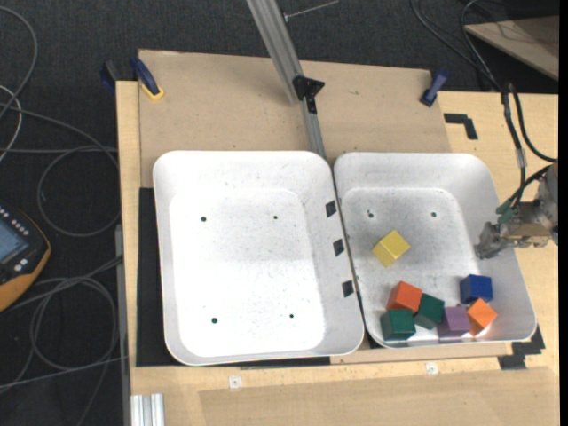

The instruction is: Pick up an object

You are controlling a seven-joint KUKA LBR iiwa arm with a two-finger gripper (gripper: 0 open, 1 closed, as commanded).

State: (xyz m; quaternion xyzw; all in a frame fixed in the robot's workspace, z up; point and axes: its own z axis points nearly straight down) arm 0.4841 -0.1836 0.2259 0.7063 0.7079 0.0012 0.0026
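The right bin holds a yellow block near its middle. Along its front lie several more: an orange-red block, two green blocks, a purple block, an orange block and a blue block. My gripper hangs at the right rim of this bin, above and to the right of the blue block. It touches none of the blocks.
The left bin stands beside the right one, with small black clips on the shared rims. A grey metal pole slants in from the back. Cables trail on the floor at left and behind the bench at right.
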